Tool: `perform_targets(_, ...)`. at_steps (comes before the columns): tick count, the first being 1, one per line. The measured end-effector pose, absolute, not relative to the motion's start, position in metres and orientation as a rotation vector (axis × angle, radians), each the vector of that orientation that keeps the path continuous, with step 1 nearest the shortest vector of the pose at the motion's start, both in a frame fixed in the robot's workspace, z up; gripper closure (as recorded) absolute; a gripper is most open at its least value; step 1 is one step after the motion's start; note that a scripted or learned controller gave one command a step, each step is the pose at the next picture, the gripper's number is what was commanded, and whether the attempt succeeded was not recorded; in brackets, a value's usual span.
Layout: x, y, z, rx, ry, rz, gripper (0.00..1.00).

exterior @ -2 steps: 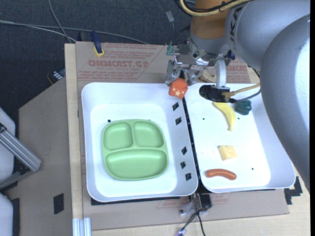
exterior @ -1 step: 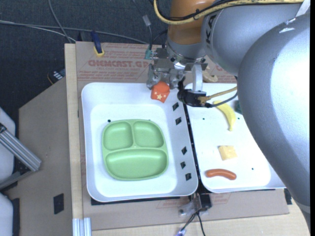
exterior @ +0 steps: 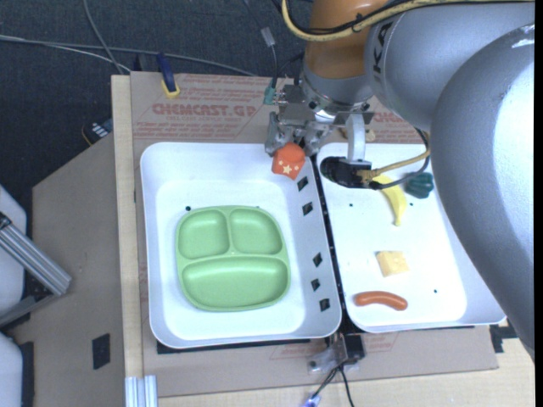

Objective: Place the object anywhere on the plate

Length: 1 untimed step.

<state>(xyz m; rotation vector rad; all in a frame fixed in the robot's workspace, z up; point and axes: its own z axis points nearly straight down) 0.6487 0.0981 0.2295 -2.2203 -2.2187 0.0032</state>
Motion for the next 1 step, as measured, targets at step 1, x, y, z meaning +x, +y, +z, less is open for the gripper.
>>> perform_targets(1,0.6492,0.0983,0.2288,-2.220,-2.220,0.003,0.00)
